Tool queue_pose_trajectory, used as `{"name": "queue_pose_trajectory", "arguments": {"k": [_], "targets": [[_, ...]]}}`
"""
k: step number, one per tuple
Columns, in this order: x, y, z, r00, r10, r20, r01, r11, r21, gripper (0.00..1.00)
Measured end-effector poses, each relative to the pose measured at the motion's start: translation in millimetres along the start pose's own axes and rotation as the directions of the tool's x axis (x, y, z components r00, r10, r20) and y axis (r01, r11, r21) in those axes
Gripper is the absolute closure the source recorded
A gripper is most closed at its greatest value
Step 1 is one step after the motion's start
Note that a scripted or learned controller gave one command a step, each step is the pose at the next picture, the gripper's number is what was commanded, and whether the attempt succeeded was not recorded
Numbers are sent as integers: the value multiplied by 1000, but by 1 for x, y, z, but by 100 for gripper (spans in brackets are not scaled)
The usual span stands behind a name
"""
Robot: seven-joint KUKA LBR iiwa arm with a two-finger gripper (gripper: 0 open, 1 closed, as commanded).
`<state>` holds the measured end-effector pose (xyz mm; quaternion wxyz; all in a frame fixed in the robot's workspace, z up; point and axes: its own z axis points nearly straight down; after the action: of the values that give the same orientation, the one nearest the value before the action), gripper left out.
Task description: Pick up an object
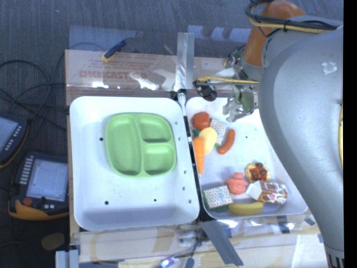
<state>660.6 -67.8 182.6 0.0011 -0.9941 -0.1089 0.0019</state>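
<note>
Gripper: the two-finger gripper (239, 106) hangs over the far end of the right shallow white bin (290, 204); whether it is released or clenched, I cannot tell.
Nearest objects: red toy tomato (200, 119), yellow toy pepper (207, 140), reddish sausage (226, 141), orange carrot (199, 154) along the dividing edge.
Open room: bare floor around the green sectioned plastic plate (140, 144) in the left white bin (89, 200).

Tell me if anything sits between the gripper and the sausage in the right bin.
Nothing visible does. The gripper hangs over the right bin's far end, and the sausage lies just nearer the camera with bare white floor between them.
</note>
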Motion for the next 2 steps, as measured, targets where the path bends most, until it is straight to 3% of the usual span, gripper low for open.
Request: {"name": "queue_pose_trajectory", "arguments": {"k": [1,2], "targets": [[-17,-17,1,1000,11,2,-11,1000,0,100],[-6,-8,0,1000,7,1,-7,1000,1,100]]}}
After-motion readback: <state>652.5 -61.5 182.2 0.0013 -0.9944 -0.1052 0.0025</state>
